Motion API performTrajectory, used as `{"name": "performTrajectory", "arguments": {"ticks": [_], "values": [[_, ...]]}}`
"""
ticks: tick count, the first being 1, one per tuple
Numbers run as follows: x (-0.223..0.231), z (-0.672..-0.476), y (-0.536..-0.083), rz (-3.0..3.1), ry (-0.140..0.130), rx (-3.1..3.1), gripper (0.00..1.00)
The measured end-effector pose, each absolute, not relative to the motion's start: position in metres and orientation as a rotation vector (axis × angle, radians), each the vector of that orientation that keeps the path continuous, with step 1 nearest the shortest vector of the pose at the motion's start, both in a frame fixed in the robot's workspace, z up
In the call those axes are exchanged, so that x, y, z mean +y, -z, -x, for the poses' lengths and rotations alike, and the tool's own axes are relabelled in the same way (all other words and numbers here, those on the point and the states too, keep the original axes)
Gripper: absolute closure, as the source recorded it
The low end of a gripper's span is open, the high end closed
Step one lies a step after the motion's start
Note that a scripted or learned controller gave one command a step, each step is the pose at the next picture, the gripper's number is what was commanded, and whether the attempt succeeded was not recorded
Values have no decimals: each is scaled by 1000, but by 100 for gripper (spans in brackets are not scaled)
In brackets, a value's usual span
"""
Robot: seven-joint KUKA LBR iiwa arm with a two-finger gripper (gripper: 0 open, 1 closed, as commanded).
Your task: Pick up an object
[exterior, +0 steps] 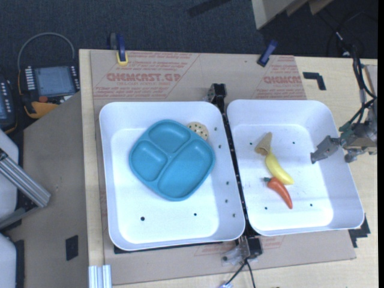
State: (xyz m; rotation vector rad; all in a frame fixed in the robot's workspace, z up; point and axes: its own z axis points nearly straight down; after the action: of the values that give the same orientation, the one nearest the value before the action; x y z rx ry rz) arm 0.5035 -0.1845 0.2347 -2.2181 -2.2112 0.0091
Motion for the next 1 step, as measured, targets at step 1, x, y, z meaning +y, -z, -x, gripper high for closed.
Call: {"name": "performTrajectory", "arguments": {"ticks": [1], "values": [[-184, -506, -240, 2221, -1, -2222, 0]]}}
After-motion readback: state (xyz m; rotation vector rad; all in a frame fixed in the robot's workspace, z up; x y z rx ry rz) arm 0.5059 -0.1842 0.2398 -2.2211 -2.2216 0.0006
